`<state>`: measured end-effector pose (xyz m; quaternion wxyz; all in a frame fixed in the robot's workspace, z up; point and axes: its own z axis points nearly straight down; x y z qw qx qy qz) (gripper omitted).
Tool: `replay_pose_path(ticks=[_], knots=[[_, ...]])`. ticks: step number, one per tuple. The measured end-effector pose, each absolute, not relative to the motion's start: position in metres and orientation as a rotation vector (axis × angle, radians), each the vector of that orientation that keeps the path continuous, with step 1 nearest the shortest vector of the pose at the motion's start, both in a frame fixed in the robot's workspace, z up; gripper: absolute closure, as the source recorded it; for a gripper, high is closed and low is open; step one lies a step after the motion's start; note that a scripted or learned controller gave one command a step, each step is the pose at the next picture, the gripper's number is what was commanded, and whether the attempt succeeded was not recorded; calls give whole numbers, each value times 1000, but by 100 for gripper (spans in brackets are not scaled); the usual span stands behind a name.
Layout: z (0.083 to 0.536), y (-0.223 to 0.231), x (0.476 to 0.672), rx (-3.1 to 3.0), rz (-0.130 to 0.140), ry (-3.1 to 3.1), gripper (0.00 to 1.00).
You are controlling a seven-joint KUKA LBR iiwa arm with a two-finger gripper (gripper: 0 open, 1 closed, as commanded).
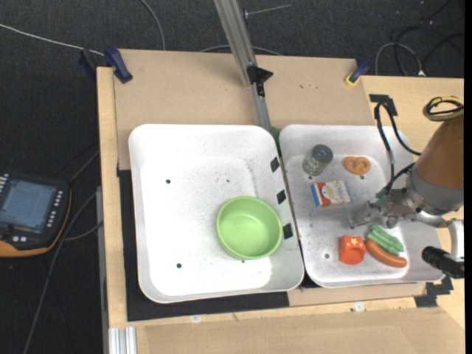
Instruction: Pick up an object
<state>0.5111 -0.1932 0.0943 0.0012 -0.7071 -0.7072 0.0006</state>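
Gripper [366,214] low in the right bin [295,142], finger state unreadable (blurred metal). Just beside it: one green pod-shaped piece [385,238] and one orange sausage shape [386,254], both long-axis slanting down-right. Also one red pepper [352,250], one small printed carton [330,193], one grey can [318,159], one orange pretzel [358,166]. Left bin [158,168]: one smooth round green bowl [249,228].

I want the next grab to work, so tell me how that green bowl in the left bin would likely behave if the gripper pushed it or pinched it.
The green bowl sits upright on its base, so it would probably slide, not roll, across the smooth white left bin. It looks thin and plastic, likely light. Its rounded rim may slip from a pinch by the gripper.
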Motion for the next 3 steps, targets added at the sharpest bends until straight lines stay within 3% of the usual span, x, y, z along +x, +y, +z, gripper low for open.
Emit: replay_pose_path(ticks=[1, 3], knots=[[106, -193, 512, -2221, -1, -2222, 100], [226, -186, 512, -2225, -6, -2226, 100]])
